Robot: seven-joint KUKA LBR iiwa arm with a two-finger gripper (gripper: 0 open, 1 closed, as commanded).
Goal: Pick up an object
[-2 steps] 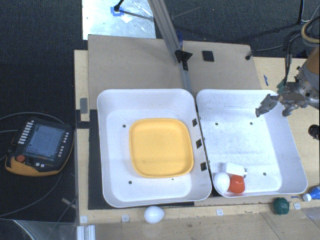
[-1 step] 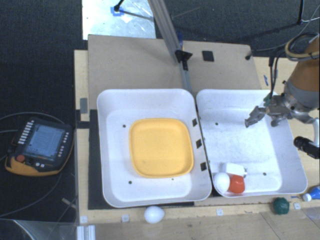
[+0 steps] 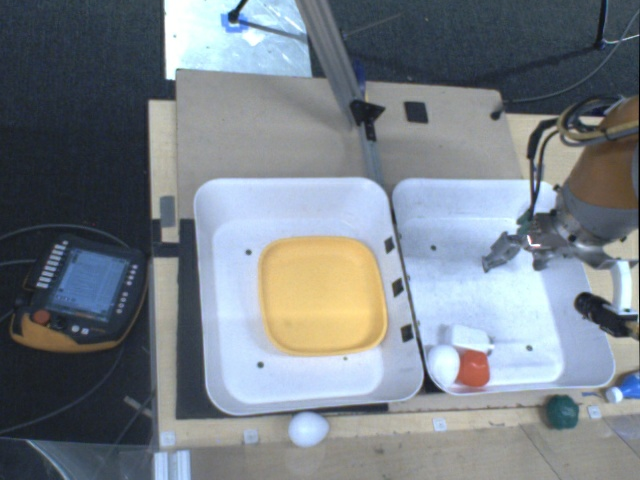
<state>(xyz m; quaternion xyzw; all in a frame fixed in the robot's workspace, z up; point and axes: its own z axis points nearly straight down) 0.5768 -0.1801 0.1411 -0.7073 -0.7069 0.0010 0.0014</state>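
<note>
While objects crowd its near edge, right bin (image 3: pixel 470 218) lies open.

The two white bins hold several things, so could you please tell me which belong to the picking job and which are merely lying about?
Job:
hand over the right bin
orange-red object, white ball and white block in that bin's near corner
yellow plate in the left bin

Lying about:
white egg
green ball
pendant

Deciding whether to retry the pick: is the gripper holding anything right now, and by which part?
Nothing is held. The gripper hangs over bare floor of the right bin, with nothing between its fingers; the white and orange objects lie in the bin's near corner.
</note>
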